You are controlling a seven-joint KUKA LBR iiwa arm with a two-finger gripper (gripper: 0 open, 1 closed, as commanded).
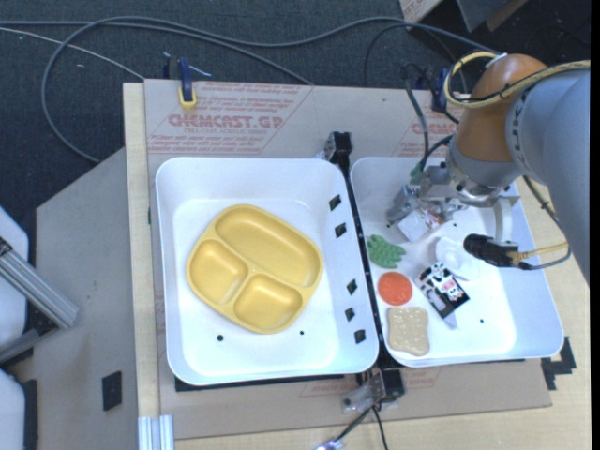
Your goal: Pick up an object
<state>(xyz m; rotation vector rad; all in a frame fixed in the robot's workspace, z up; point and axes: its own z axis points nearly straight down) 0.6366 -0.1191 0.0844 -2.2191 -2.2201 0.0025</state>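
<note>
Gripper (419,216) low at twelve o'clock in right bin (525,331), grip state unreadable, seemingly poised for picking; green piece (384,249), orange disc (395,288), tan slab (408,331) clustered around seven o'clock.

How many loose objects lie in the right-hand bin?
4: a green piece near the divider, an orange disc below it, a beige slab at the front, a black-and-white item mid-bin. The arm may hide more.
</note>
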